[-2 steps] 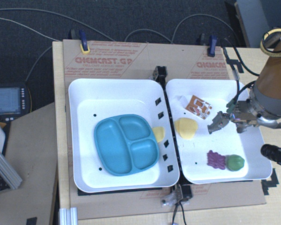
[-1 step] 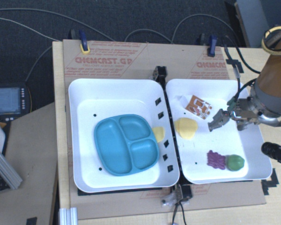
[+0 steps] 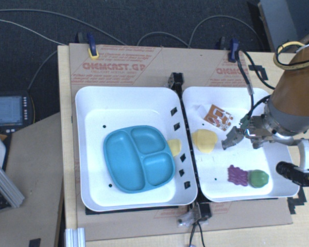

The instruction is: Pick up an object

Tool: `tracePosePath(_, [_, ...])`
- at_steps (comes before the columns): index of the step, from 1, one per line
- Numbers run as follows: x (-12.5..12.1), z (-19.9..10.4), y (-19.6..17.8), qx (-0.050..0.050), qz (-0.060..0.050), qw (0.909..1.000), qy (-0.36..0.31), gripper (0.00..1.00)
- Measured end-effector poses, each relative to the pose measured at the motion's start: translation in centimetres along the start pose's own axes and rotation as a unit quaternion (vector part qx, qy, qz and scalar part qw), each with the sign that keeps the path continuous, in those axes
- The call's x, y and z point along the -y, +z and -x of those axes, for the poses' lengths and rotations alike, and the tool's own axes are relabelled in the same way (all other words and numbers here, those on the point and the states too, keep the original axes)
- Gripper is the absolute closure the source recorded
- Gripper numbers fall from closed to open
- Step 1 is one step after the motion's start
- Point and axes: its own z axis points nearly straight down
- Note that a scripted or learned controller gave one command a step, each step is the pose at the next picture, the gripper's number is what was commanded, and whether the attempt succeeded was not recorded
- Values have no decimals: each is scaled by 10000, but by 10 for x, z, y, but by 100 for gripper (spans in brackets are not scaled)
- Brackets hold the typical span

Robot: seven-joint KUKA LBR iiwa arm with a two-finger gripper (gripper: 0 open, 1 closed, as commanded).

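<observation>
My jaws hang over the right bin, just beside the yellow lump. They look a little open and hold nothing. The yellow lump is the closest thing to grab, so I pick that one. To do it well, I should slide over until the lump sits right between my two fingers, then go straight down and squeeze slowly. I must stay away from the snack packet lying near it, and from the bin's middle wall.

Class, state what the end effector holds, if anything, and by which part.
Nothing: the end effector hangs open above the right bin, beside the yellow object.
</observation>
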Motion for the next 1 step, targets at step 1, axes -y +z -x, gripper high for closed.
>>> tracePosePath(1, [10,3,57,-3,-11,10000,5,0])
